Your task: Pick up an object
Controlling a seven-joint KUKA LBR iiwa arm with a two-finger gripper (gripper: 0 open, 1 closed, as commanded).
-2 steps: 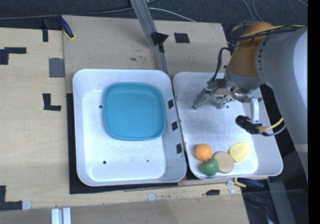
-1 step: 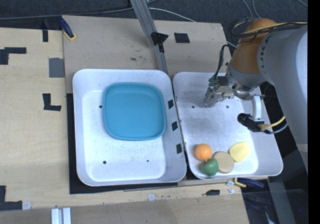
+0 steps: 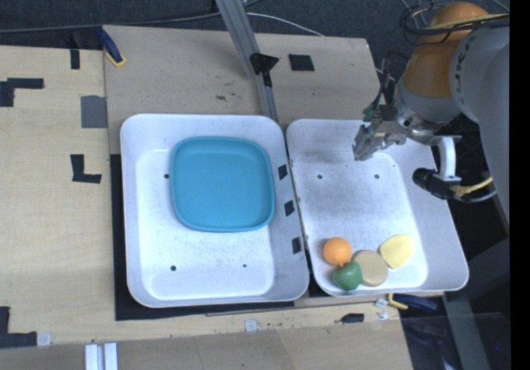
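- Gripper (image 3: pixel 365 147) hangs over the right bin's (image 3: pixel 352 194) far end — finger state can't be told.
- 4 small objects (image 3: pixel 367 261) cluster at the near end — well apart.

plate (image 3: pixel 222 183): glossy plastic | bins (image 3: pixel 141 194): matt, scuffed | bench (image 3: pixel 50 194): wood

Colours in two white bins (image 3: pixel 149 277)
A turquoise plate (image 3: pixel 222 183); orange ball (image 3: pixel 336 251), green ball (image 3: pixel 347 276), tan piece (image 3: pixel 372 268), yellow piece (image 3: pixel 397 250).

Honestly can't make out any readable text, labels, brands or numbers anywhere here (the dark tape patches on the bench are just blank, no print).
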